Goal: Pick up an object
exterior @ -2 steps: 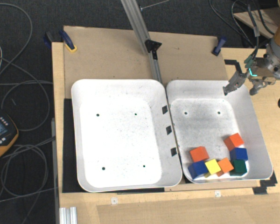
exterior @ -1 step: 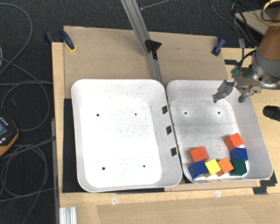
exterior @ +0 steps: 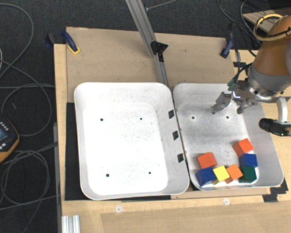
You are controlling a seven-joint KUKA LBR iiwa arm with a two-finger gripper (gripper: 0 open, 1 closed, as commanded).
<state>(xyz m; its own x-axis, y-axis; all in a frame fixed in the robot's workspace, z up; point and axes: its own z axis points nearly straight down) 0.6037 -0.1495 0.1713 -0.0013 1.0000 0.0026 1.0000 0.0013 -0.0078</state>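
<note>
- Gripper point(exterior: 229, 102) of the grey arm with the orange band point(exterior: 274, 57) hangs over the far part of the right shallow white bin point(exterior: 208, 130); its two dark fingers are spread apart with nothing between them.
- Left shallow white bin point(exterior: 121, 140) lies just beside the right one, the two rims touching.
- Small blocks crowd the near right corner of the right bin, well apart from the gripper: an orange cube point(exterior: 206, 159), a second orange block point(exterior: 243, 146), a blue cube point(exterior: 249, 160), a blue block point(exterior: 205, 176), a yellow cube point(exterior: 221, 173), a green block point(exterior: 248, 174).
- Risk, as I judge it: the blocks touch one another and sit against the rim, so a finger coming down could land on a neighbour or the bin wall and close on nothing, or nudge the pile.
- Orange cube at the far left of the cluster looks freest; it is near cubic, so it has no clear long axis, and its edges sit slightly turned against the bin's sides.
</note>
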